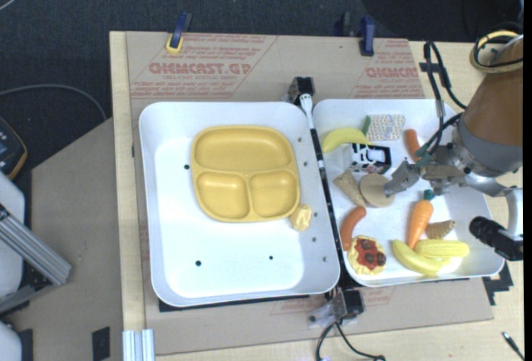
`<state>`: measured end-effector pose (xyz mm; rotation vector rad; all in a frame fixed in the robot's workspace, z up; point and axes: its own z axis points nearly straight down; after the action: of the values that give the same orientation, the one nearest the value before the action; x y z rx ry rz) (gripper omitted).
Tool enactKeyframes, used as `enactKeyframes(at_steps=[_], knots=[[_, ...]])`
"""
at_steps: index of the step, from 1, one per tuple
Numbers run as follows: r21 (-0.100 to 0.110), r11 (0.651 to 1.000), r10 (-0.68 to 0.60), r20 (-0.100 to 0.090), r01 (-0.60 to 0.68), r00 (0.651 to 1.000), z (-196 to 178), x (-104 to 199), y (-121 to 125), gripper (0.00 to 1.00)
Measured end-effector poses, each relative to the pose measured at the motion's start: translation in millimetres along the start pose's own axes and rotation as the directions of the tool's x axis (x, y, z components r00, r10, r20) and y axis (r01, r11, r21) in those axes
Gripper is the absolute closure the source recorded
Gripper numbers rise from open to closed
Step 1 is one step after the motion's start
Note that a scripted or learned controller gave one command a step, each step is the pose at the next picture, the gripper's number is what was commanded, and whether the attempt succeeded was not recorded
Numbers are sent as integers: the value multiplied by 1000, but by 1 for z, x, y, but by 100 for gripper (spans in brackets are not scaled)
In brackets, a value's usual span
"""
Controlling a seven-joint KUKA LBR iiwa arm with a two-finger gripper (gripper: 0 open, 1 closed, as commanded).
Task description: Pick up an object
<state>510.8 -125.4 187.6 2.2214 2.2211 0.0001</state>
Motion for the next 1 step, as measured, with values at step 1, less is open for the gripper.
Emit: enactKeyframes(at_steps=[1], knots=[[8,1000,0,-3,0,1000,59,7,-7,0]])
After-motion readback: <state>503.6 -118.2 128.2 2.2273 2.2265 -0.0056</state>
